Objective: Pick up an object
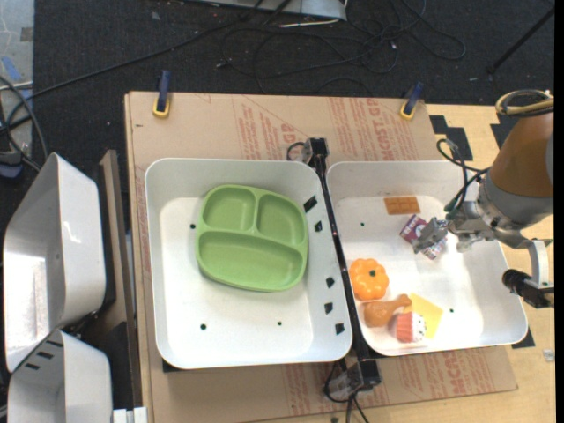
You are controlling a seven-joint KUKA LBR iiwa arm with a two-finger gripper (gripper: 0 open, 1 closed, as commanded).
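Camera view: gripper (434, 236) hangs over the right bin (493, 324), its grip unreadable, touching a purple packet (412, 228) near the far edge; pumpkin (369, 278) lies toward the left edge.

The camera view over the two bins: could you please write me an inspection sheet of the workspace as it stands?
Surface: a brown board bears the left bin and the right bin, side by side.
Job's things: right bin holds an orange cracker, a purple packet, a toy pumpkin, a drumstick, a yellow wedge and a pink cupcake.
Clutter: a green divided plate lies in the left bin.
Grippers: the gripper is low in the right bin beside the purple packet; grasp unclear.
Cables: black cables on the floor; more at the bench's front edge.
Surroundings: two yellow clamps at the board's far edge; white tubs at the left.
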